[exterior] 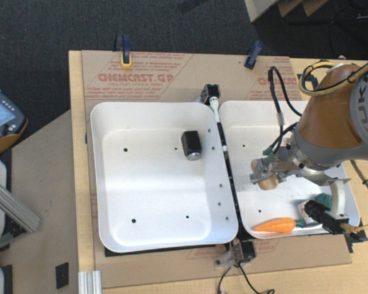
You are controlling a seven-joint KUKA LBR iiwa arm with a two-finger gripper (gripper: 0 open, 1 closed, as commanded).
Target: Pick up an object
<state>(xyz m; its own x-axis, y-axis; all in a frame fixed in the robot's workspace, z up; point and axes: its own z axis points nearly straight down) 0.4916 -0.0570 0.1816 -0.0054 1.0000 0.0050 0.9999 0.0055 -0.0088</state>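
The left bin [110,182] is holding a black cylindrical object [191,144], lying toward its upper right. The right bin [251,127] is holding an orange carrot [275,226] along its near edge and a small tan object [268,183] mid-bin. The end effector [262,171] is hovering just over the tan object; whether it is spread or pressed together cannot be told

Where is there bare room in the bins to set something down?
Left bin: wide bare floor left of and in front of the black cylinder. Right bin: crowded, with the gripper mid-bin and the carrot at the front; only its back-left corner is bare.
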